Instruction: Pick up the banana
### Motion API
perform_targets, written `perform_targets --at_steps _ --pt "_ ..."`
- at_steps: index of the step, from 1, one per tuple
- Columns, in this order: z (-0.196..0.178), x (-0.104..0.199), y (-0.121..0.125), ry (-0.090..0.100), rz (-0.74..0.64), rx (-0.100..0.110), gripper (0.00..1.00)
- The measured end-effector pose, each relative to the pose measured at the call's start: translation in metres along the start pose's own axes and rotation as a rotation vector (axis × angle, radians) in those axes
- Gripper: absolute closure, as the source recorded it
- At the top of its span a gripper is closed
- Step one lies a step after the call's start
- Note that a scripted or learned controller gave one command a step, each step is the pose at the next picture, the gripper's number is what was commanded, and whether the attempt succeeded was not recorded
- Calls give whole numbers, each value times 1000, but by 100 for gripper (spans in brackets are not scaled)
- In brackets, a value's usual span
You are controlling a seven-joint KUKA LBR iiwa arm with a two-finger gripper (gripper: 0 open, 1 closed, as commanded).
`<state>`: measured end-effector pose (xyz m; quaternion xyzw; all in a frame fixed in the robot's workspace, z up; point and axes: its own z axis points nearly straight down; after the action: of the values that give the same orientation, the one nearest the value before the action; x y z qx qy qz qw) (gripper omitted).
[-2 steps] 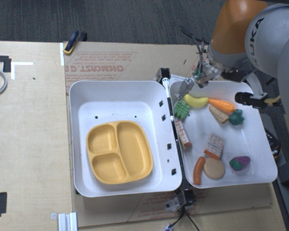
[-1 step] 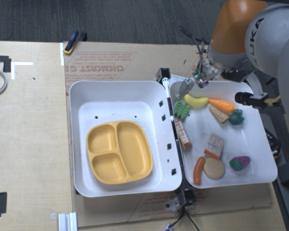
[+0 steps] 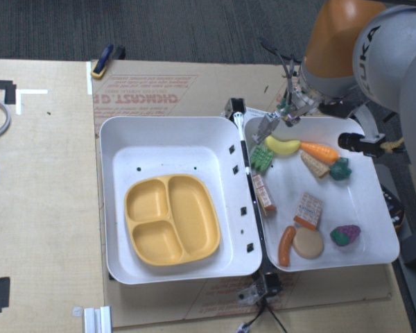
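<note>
The banana [image 3: 283,145] lies at the far left end of the right bin [image 3: 364,245]. A green toy [image 3: 262,158] sits just beside it on the left; a carrot [image 3: 319,151] lies just beside its right tip. A narrow box [image 3: 263,191], sausage [image 3: 286,245], round disc [image 3: 308,243] and purple piece [image 3: 345,234] lie nearer. The left bin [image 3: 118,186] holds a yellow divided tray [image 3: 171,218]. The hand [image 3: 272,123] hangs just above the banana; its state cannot be determined, and nothing is visibly held.

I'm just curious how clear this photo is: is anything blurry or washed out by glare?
Camera view: lighting is soft and even; the banana looks fairly sharp; the pincer above it is small and slightly smeared; the white bins are bright but not blown out.
</note>
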<state>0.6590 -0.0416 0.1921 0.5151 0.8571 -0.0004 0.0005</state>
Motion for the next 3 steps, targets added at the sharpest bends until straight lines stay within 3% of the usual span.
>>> perform_targets --at_steps 3 --pt "0 0 0 0 0 0 0"
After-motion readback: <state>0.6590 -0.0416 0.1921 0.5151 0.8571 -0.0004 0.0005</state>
